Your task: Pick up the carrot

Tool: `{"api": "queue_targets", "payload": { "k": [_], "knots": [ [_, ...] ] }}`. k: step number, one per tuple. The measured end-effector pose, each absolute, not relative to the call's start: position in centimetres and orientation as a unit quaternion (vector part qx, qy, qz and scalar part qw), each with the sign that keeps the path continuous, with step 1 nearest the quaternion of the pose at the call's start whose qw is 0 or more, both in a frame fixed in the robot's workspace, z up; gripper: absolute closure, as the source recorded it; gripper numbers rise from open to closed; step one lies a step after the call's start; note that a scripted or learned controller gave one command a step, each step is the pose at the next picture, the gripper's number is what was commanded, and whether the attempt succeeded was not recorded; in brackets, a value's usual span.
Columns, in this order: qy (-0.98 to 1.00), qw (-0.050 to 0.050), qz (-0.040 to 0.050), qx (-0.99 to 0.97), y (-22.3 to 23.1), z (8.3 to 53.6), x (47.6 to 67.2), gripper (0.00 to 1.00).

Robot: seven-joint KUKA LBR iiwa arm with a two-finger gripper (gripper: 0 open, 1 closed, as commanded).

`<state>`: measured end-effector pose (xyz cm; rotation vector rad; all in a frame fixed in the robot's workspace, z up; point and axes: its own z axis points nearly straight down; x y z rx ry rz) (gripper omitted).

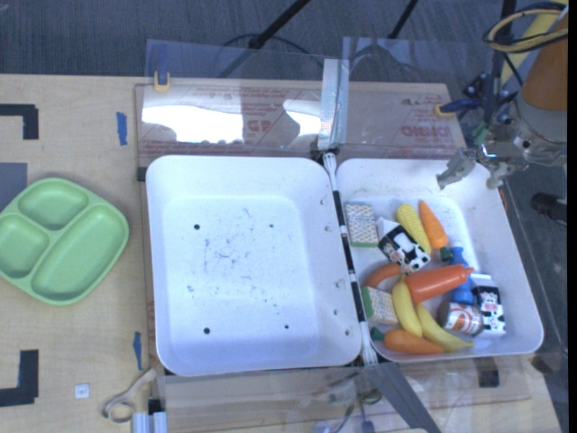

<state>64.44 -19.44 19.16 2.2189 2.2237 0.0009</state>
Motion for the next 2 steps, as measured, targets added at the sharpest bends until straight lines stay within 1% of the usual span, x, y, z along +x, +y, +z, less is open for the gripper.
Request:
{"api": "queue_targets", "payload": {
  "k": [1, 2],
  "knots": [
    [0.717, 0.002, 0.0018, 0.697, -20.1, 9.7, 61.9, 0.00],
    [0.718, 0.003, 0.0027, 0.697, -20.1, 10.7, 62.0, 1.00]
  ]
}}
